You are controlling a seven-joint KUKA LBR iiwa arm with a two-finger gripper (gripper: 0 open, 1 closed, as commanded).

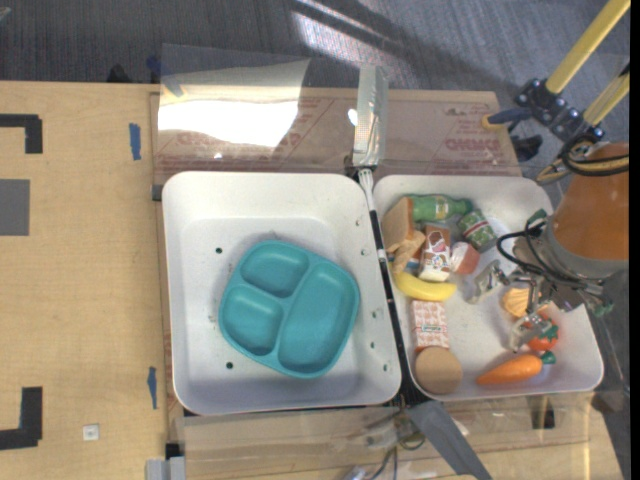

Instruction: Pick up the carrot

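Carrot (510, 370) is lying flat at the right bin's (590, 368) near edge; my gripper (530, 328) is hovering just above it, jaw state unclear. I'm judging a straight descent, closing across its width.

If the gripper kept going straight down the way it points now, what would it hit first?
Most likely the small red item just below the gripper, with the carrot right beyond it. Depth is hard to judge from this slanted view, so it could reach the carrot first.
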